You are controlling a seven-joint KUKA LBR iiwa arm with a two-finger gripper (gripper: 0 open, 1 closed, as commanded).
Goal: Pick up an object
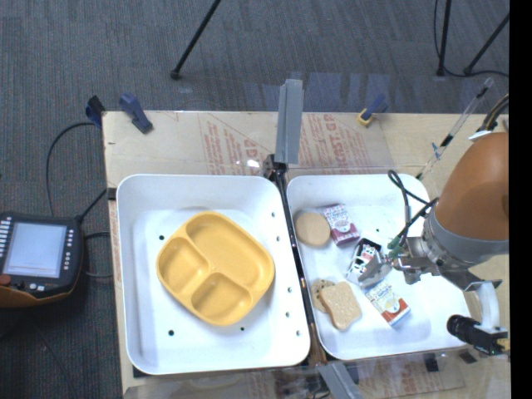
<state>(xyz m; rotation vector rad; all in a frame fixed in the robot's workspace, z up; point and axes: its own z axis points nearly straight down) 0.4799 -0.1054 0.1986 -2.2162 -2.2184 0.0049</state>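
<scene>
Gripper fingers: the gripper (pixel 381 264) is too small and cluttered to tell open from shut.
Grey and orange arm (pixel 474 198): cut off by the right edge.
Small black-and-white carton (pixel 362 257): partly hidden by the gripper; print unreadable.
Handheld grey screen pendant (pixel 37 258): cut by the left edge.

Robotics lab, test cell setup. Grey carpet floor, tripod legs (pixel 199 30) standing well beyond the gripper (pixel 384 262). Plywood bench (pixel 216 144) with clamps (pixel 135 112) on its far edge. Teach pendant (pixel 37 256) with cable on the floor, far across the bins (pixel 133 214) from the gripper. Toy food props just beside it.
</scene>
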